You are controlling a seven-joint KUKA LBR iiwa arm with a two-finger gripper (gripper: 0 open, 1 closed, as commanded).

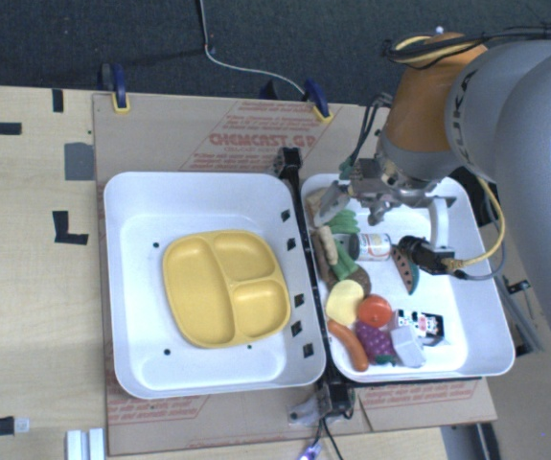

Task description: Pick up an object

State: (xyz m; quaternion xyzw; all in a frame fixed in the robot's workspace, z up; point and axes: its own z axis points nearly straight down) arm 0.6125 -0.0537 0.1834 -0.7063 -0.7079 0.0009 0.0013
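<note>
Arm shell: I see a bulky, rounded grey KUKA arm.
Wrist band: a broad orange ring.
Cabling: a yellow cable and thin black wires.
Gripper: grey metal gripper.

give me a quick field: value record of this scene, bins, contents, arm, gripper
left bin: holds a yellow divided plate
right bin: holds a pile of toy food
toy food seen: tomato, carrot, purple grapes, watermelon slice
arm: grey with an orange band, reaching in over the right bin's far end
gripper: low over the far left part of the right bin, above the green pieces
grasp: nothing clearly seen between the fingers
bench: cardboard sheet under both bins
</note>
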